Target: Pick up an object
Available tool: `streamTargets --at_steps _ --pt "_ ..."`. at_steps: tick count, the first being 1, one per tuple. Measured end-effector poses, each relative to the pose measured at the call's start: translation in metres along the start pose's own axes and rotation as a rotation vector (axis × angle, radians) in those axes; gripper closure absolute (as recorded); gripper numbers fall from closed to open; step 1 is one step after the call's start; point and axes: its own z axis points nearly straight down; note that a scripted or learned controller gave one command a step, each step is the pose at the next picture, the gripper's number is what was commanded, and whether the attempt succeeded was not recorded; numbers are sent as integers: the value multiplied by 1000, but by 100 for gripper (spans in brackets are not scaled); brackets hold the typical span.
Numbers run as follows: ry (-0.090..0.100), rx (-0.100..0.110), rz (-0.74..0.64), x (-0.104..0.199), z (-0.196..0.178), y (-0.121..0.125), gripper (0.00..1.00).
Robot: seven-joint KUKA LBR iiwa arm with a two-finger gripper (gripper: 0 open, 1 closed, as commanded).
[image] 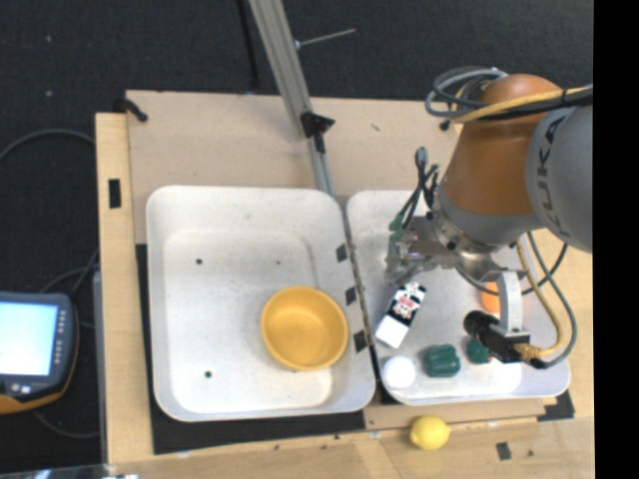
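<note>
From my remote seat, the biggest thing I see is the wooden bench [220, 138], running edge to edge under everything. On it sit the two white bins: the left bin [200, 257] takes the nine o'clock half, the right bin [374, 218] the three o'clock half, their inner walls touching. The grey arm [519, 168] with its orange band comes in from three o'clock and covers much of the right bin. A metal strut [285, 58] slants down from twelve o'clock to the seam between the bins.

Next in size, a yellow bowl [305, 327] rests upright in the left bin toward five o'clock, near the dividing wall. The gripper [409, 257] hangs over the right bin's middle; I cannot tell how it is set from this angle.

Just below it, toward six o'clock, lies a white box with black and red print [399, 312], tilted, seemingly free of the gripper. At the right bin's six o'clock edge sit a green block [440, 360] and, beside it at nine o'clock, a white round piece [399, 372]. A dark green object [479, 347] lies near the block at three o'clock. A small yellow lemon [429, 432] rests on the bench outside the bins, at six o'clock.
</note>
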Motion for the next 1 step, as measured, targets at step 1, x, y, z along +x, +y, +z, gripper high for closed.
streamTargets --at_steps 1 --pt "0 1 -3 41 5 16 100"
